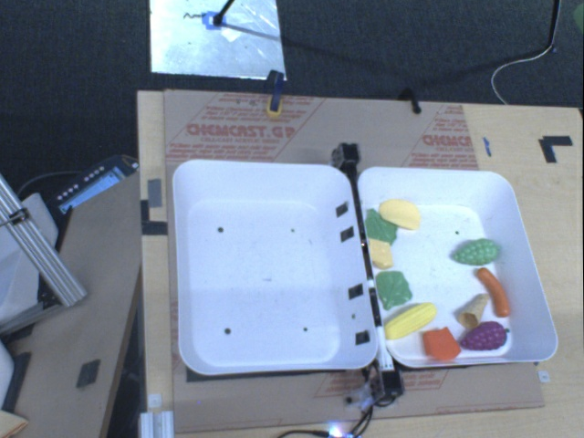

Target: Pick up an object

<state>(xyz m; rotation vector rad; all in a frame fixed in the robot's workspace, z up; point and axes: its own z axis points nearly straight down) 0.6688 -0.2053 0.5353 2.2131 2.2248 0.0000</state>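
Toy food pieces clustered in right bin (525, 235), lower right of frame: yellow corn (410, 319), orange block (442, 343), purple grapes (484, 336), orange sausage (493, 292), green pieces near divider. Left bin (196, 199) beside it on tabletop (383, 121).

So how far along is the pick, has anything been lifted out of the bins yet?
Nothing looks done yet. The toy foods all lie in the right bin: the corn, the carrot, the grapes, the orange block and the rest rest on its floor. Nothing is in hand. The whole job is left: reaching in, closing on one item, and lifting it.
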